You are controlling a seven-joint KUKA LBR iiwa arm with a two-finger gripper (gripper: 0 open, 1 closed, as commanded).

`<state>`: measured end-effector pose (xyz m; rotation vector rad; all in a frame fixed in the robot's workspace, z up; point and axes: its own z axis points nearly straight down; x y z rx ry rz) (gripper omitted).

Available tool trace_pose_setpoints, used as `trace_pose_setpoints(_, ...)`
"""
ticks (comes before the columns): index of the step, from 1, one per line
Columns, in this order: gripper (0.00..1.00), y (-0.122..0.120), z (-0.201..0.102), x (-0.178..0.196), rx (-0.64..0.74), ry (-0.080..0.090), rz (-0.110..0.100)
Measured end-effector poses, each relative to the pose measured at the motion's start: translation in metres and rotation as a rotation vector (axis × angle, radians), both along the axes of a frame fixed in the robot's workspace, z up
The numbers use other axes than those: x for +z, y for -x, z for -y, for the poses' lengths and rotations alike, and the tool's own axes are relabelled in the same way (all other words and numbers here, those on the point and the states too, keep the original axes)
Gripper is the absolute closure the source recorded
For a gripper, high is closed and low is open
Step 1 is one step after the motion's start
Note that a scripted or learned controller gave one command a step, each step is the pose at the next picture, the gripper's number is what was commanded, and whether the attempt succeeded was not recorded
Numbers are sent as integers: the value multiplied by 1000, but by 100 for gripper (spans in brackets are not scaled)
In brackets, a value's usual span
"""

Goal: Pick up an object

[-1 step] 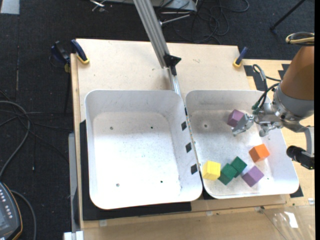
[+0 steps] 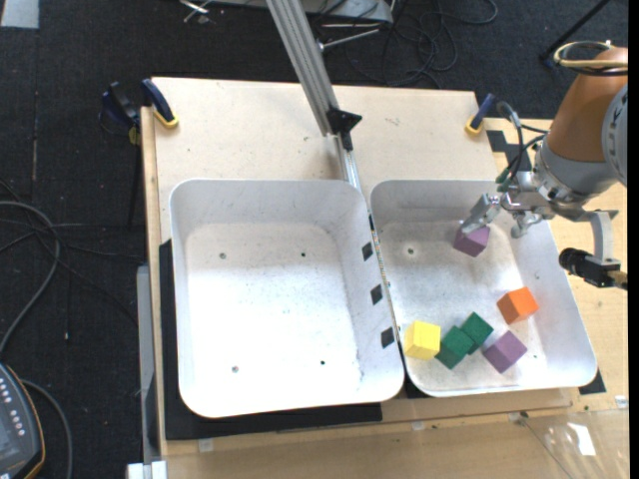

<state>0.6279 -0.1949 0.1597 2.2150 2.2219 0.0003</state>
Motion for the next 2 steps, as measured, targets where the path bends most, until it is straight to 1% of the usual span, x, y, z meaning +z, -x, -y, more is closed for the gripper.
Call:
trace_pose_setpoints(1,0,-29,-10,-68,1,-2,-4)
trace_pose_setpoints(2,100,-29,-10,-54,2,1,0)
